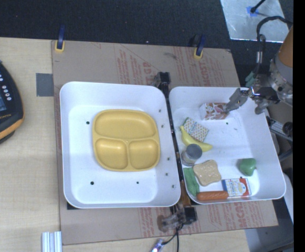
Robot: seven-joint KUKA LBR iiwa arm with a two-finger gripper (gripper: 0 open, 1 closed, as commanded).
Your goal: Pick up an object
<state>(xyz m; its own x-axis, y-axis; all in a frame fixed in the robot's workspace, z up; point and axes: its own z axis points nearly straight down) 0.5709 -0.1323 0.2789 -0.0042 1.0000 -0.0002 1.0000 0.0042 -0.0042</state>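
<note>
Nearest the lens, the counter (26, 193) carries a teach pendant (0, 104) at far left. Next comes the left bin (73, 140), holding a yellow divided plate (126, 139). In the right bin (270, 156) lie a banana (190, 139), a grey can (193, 152), a toast slice (207, 172), a red sausage (211, 196), a small carton (235, 187), a green piece (247, 166) and, near the far wall, a printed packet (213, 110).

Reaching in from the right, the arm angles low over the bin's far right corner. Its tool (246, 100) hangs with fingers spread wide, empty, just beside the packet.

Flat packets resist pinching: the fingers may slide off, or shove it against the wall.
</note>
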